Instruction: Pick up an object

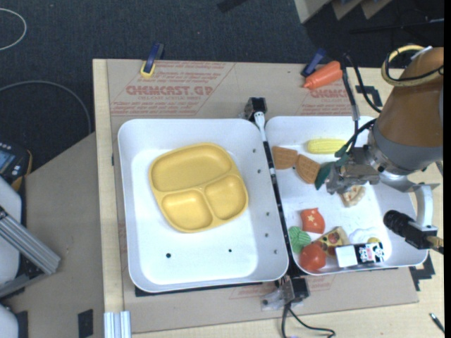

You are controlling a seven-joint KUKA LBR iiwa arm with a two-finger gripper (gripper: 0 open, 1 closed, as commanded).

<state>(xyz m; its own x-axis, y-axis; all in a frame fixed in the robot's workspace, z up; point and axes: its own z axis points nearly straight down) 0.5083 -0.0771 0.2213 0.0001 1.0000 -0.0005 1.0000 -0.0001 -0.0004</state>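
The right bin (282, 129) holds several toy foods. A yellow corn cob (324, 146) lies near its far wall, with a brown bread-like piece (296, 163) just to its left. A red strawberry (312, 220), a green item (299, 238) and a red tomato (313, 258) lie toward the front, beside a white box (358, 253). My gripper (344, 182) hangs low over the middle of this bin, right of the brown piece and over a pale beige piece (352, 196). A dark green shape sits at its left tip. Nothing shows clearly between its fingers.
The left bin (134, 210) holds a yellow divided plate (199, 186). An orange carrot (323, 75) and a blue and yellow clamp (150, 60) lie on the cardboard behind the bins. A black clip (256, 108) sits at the bins' far junction. The arm (412, 111) overhangs the right bin's right side.
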